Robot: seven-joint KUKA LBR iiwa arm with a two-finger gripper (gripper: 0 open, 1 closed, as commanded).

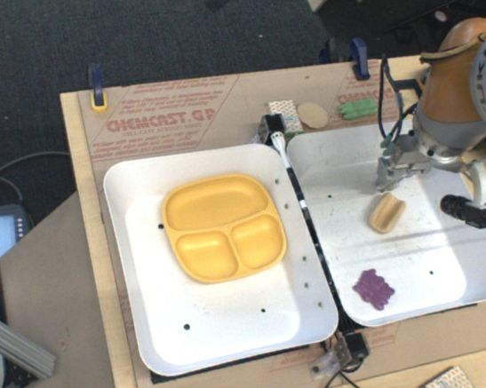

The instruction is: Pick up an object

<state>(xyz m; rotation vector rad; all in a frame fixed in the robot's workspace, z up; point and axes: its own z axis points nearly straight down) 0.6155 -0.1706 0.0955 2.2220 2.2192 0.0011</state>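
A tan block lies tilted near the middle of the right bin. A purple lumpy piece rests closer to that bin's front edge. My gripper hangs low over the right bin, just behind and slightly right of the tan block, with nothing seen between its fingers. A yellow divided plate with three compartments sits in the left bin.
On the bench behind the bins lie a round tan disc, a green piece and a small patterned tag. Blue clamps hold the board's back edge. The arm fills the right side of the right bin.
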